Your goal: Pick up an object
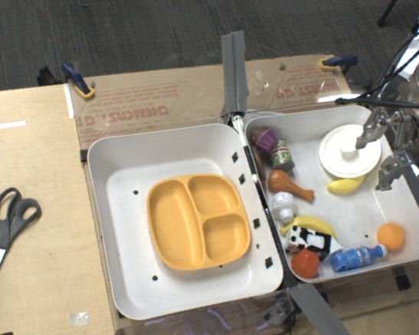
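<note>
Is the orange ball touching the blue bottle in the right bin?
Apart. The camera view shows a strip of white bin floor between the orange ball and the cap end of the blue bottle.

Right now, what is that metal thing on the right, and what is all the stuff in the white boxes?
That metal thing is the end of a robot arm, and its gripper is for picking things up. It hangs over the right shallow white bin. One camera above the bench looks down at a slant. The left shallow white bin holds a yellow plastic tray with three sections. The right one holds toys: a round white plate, a small yellow banana, an orange ball, a blue plastic bottle, a brown toy drumstick and more. I cannot see anything between its fingers. Black-handled scissors lie on the bench.
</note>
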`<state>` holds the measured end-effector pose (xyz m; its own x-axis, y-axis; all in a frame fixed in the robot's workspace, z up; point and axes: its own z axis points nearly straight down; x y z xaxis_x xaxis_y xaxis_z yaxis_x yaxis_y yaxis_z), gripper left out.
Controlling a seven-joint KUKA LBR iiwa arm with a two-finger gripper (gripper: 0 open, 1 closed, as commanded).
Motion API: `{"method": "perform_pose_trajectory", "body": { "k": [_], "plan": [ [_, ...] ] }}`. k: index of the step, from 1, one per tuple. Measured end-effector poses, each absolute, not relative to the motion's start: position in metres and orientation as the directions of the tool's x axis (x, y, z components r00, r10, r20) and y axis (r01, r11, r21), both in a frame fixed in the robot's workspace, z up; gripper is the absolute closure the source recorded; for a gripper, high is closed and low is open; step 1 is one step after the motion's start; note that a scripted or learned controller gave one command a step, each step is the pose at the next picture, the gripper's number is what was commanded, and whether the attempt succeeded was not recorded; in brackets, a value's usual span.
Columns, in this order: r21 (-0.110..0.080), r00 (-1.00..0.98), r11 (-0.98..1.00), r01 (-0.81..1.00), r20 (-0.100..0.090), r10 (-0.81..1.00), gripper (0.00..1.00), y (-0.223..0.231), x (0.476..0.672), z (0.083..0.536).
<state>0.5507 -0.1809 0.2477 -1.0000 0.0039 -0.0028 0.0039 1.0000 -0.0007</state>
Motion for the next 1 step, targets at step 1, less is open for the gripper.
{"method": "perform_pose_trajectory", "body": {
  "k": [1],
  "plan": [
    [0.0,-0.999,0.999,0.034,-0.002,0.034,0.0,-0.1509,0.5704,0.1226]
  ]
}}
